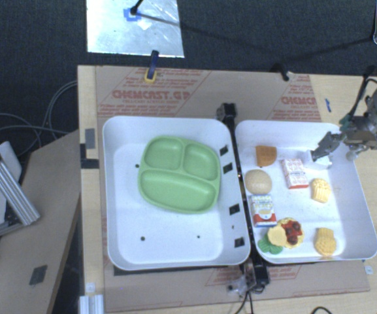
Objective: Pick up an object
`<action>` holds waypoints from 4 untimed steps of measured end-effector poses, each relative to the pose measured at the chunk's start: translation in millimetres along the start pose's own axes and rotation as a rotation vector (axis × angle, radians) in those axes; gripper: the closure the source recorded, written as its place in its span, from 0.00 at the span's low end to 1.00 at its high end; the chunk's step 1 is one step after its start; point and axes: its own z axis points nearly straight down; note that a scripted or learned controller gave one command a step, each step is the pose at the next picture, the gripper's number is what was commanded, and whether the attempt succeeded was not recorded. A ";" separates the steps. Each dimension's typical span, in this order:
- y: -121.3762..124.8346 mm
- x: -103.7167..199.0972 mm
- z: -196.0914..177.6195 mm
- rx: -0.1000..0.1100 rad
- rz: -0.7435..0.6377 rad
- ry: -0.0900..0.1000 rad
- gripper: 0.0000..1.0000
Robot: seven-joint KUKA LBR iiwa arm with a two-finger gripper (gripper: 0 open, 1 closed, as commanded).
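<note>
Seven small food items lay scattered in the right bin [364,227]: a brown bread piece [266,156], a tan bun [259,181], a red-and-white packet [296,173], two yellow pieces [320,190] [325,241], a small carton [263,209] and a toy pizza [283,233] near its front wall.

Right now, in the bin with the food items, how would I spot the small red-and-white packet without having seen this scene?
Find the right-hand white bin, beside the bin holding the green divided plate. Along its far half lie a brown bread-like piece and, just right of it, the red-and-white packet. It is flat, rectangular and printed, unlike the rounded beige roll and yellow pieces nearby.
</note>
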 end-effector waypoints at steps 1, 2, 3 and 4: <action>2.3 0.5 -7.0 -0.012 -0.003 -0.003 0.00; 3.0 4.0 55.6 -0.007 -0.001 -0.001 0.00; 5.4 -0.2 98.7 -0.008 -0.001 -0.002 0.00; 5.7 0.4 150.9 -0.008 -0.001 -0.001 0.00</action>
